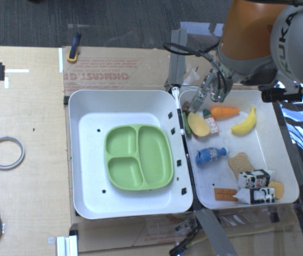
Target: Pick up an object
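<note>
The carrot (224, 111) lies just beside the claw (209, 96), whose fingers' state I cannot tell, so it seems mid-approach and needs lowering onto it.

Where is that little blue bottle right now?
The blue bottle lies on its side near the middle of the right bin, below the yellow slice and just left of the slice of toast.
</note>
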Robot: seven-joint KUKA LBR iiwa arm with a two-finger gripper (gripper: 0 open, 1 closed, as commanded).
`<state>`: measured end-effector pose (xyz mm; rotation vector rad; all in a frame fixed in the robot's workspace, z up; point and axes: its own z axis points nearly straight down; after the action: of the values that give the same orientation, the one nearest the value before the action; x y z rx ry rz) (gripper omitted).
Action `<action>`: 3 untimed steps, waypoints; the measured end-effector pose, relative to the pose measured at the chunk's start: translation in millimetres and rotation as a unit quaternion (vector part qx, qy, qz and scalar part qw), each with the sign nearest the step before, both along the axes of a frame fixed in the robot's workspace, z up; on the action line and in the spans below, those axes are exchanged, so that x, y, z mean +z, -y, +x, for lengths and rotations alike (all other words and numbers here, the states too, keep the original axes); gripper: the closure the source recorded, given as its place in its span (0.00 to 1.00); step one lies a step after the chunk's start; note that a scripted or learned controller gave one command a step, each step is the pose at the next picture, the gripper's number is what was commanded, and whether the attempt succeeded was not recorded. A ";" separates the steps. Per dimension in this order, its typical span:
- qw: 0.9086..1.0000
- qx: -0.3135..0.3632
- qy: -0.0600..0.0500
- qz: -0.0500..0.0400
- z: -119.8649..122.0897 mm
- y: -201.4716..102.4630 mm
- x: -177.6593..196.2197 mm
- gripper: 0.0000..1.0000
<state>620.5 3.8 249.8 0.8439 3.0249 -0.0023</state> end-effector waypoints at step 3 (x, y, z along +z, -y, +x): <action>0.945 -0.328 0.001 0.000 9.9 109.3 101.1 1.00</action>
<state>630.4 -105.5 351.0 1.7883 2.5808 -0.0030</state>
